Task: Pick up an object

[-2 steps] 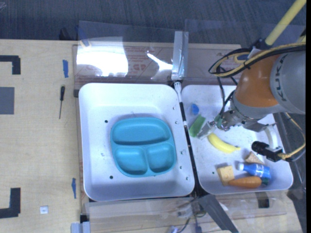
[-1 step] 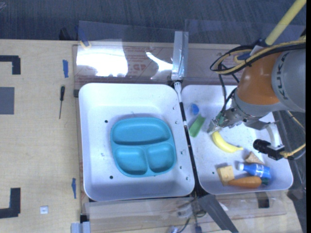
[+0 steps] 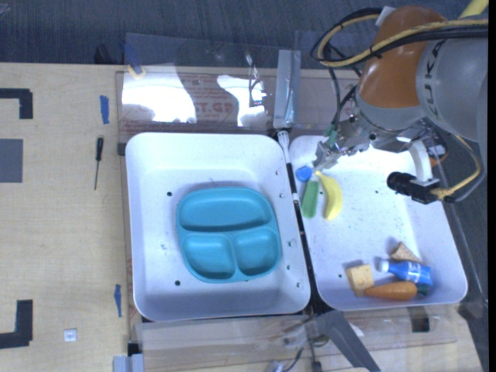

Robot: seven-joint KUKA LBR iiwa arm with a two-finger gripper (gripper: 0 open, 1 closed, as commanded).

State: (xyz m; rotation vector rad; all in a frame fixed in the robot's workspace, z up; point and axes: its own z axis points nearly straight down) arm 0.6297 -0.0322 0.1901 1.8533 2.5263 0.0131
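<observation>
We see the tool (image 3: 324, 158) low in the right bin's (image 3: 434, 239) far left corner, just above the yellow banana (image 3: 332, 198), green piece (image 3: 311, 198) and blue cap (image 3: 303, 174); its grip we cannot tell. A carrot (image 3: 390, 291), blue bottle (image 3: 408, 271) and tan block (image 3: 359, 277) crowd the near edge.

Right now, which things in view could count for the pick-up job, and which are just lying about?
Part of the job:
gripper, low over the right bin
banana
green item
blue cap
carrot
blue bottle
tan block

Lying about:
blue divided tray in the left bin
screwdriver on the bench
</observation>
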